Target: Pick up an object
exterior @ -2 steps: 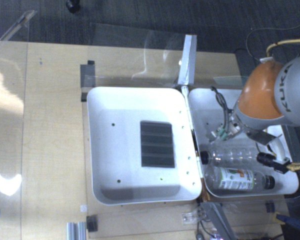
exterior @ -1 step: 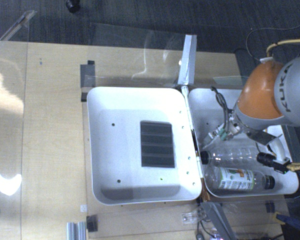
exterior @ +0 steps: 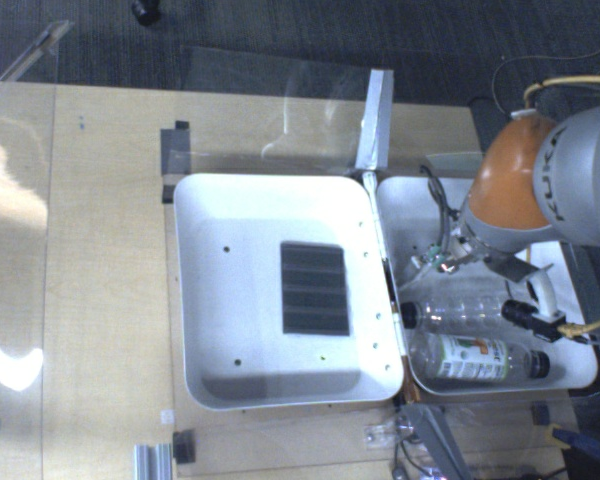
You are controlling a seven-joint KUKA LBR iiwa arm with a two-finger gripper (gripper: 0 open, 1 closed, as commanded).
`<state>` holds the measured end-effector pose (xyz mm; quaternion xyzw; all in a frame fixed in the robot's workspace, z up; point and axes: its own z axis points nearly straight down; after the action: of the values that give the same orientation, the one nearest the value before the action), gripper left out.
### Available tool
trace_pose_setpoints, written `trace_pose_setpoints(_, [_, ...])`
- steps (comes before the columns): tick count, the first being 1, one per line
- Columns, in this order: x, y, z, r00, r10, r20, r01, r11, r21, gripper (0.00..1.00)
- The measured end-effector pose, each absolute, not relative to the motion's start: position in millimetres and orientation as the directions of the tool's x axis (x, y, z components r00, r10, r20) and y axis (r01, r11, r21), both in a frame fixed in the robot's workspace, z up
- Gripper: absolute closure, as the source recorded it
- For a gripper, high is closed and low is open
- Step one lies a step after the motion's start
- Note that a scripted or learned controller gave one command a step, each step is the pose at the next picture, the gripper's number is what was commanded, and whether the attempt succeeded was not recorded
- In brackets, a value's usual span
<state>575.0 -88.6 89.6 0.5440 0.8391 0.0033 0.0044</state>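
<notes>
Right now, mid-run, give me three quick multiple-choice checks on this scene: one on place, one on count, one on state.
1. The bottles lie in:
A. the left bin
B. the right bin
C. the wooden bench

2. Bottles visible:
A. two
B. four
C. none

3. The bottles are:
A. upright
B. stacked crosswise
C. on their sides

B: both sit in the right bin, under the arm.
A: a clear bottle and a labelled bottle.
C: both lie lengthwise, caps pointing sideways.

The left bin holds a dark ribbed pad.

The left bin lies wide open save a dark ribbed mat at its middle, while two bottles crowd the right bin's near edge.
</notes>
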Motion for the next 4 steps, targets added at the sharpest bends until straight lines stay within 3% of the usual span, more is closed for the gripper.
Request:
trace_pose_setpoints(1, [578.2, -87.7, 102.7, -0.410, 0.912, -0.008, 0.912, 0.410, 0.020, 1.00])
trace_pose_setpoints(2, [578.2, -87.7, 102.7, -0.410, 0.912, -0.008, 0.912, 0.410, 0.019, 0.00])
trace_pose_setpoints(3, [542.7, -104.8, 133.1, -0.468, 0.884, -0.003, 0.884, 0.468, 0.005, 0.00])
trace_pose_setpoints(4, [545.6, -103.9, 144.4, -0.470, 0.883, -0.006, 0.883, 0.470, 0.012, 1.00])
